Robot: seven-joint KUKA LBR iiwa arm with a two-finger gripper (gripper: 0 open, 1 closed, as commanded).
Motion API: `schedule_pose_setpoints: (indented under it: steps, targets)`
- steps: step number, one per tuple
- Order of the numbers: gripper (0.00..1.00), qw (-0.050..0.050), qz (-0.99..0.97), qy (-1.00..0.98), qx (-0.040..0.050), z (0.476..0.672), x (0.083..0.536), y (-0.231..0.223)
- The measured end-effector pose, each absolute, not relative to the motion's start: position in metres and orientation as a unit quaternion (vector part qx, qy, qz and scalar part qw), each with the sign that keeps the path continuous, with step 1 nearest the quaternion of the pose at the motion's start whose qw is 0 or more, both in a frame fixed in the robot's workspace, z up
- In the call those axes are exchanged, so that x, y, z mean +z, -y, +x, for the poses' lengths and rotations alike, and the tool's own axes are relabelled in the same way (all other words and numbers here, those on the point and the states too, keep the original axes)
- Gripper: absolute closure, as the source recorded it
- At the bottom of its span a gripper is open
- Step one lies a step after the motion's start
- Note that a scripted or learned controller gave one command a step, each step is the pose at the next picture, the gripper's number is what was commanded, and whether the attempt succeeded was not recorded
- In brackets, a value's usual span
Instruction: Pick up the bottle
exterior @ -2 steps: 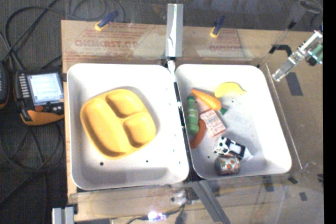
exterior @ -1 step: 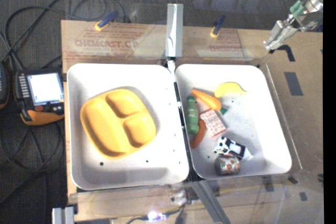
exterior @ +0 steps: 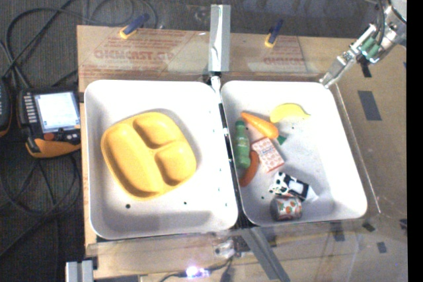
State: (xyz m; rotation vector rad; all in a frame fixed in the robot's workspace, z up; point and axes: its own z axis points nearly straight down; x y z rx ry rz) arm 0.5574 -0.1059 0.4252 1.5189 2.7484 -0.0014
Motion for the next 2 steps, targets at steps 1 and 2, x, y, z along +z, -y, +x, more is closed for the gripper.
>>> schedule_pose_setpoints:
  steps: [1, 2]
  targets:
    - [1.00, 0.001, 0.269, -0.963, -0.0001, 0.495, 0.403, 0.101]
    - [1.00, 0.003, 0.099, -0.995, -0.0004, 0.526, 0.435, 0.128]
